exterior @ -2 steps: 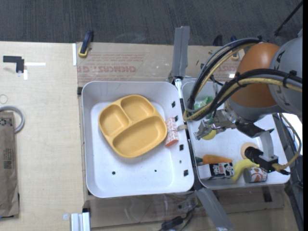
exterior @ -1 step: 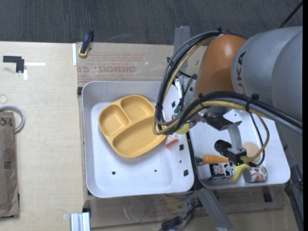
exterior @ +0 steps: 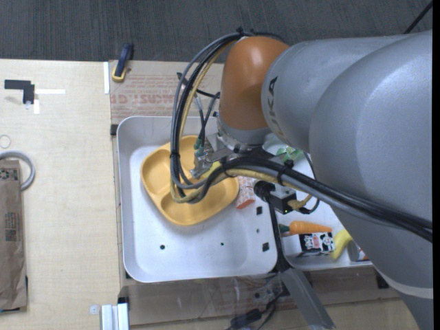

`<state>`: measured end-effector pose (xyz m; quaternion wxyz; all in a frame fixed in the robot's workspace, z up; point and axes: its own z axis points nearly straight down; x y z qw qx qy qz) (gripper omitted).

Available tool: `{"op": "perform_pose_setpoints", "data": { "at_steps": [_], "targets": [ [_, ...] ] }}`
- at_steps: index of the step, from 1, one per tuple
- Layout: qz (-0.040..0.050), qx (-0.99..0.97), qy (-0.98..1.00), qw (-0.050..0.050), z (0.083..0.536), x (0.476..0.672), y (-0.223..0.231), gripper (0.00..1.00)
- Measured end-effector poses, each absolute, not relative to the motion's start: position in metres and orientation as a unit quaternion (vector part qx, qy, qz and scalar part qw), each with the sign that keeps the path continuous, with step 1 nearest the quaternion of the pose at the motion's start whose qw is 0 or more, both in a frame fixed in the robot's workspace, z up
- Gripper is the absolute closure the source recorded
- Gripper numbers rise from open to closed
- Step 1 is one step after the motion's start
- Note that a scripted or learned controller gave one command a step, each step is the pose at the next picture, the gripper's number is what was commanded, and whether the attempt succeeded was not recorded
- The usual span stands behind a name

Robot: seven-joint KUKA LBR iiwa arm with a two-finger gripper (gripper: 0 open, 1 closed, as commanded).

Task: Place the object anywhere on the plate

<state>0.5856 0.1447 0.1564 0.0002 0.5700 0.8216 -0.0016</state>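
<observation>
A yellow plate (exterior: 159,177) lies in the left white bin (exterior: 185,253), toward its upper middle. The arm's orange band (exterior: 247,88) and wrist hang right above the plate's right half, with black cables looping down over it. The gripper itself is hidden under the wrist. A small red and white item (exterior: 246,192) lies at the plate's right rim, partly covered by the cables. In the right bin (exterior: 323,256) I see a carrot (exterior: 311,227), a small black and white carton (exterior: 316,243) and a yellow piece (exterior: 342,242).
The grey arm covers most of the right bin and the view's right side. A brown paper bag (exterior: 10,232) and a metal ring (exterior: 20,170) lie on the wooden bench at left. A blue and yellow tool (exterior: 122,62) rests above the left bin.
</observation>
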Motion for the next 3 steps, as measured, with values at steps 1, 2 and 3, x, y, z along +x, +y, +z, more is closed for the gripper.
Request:
{"op": "perform_pose_setpoints", "data": {
  "at_steps": [1,2,3],
  "targets": [
    [-0.0015,0.581,0.814,0.001,0.252,0.612,0.147,1.00],
    [-0.0020,0.538,0.843,0.000,0.243,0.557,0.181,1.00],
    [-0.0020,0.538,0.843,0.000,0.243,0.557,0.181,0.00]
  ]
}}
